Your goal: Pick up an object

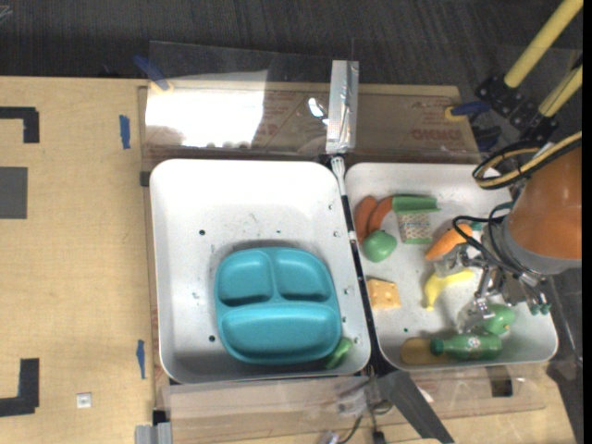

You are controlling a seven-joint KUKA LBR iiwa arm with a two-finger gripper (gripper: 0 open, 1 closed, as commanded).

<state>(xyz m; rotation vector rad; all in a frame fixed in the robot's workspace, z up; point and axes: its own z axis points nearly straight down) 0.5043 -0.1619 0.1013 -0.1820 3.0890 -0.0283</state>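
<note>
The gripper [481, 311] hangs over the green bottle [467, 343] in the right bin [541, 345]; its grasp cannot be told. No label is legible.

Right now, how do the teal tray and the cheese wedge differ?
The teal tray is large, filling much of the left bin; the cheese wedge is small, in the right bin. The tray is teal with three compartments; the wedge is a yellow-orange piece with holes. The tray has rounded corners; the wedge has straight edges. Both rest on a white bin floor, apart from the gripper.
</note>
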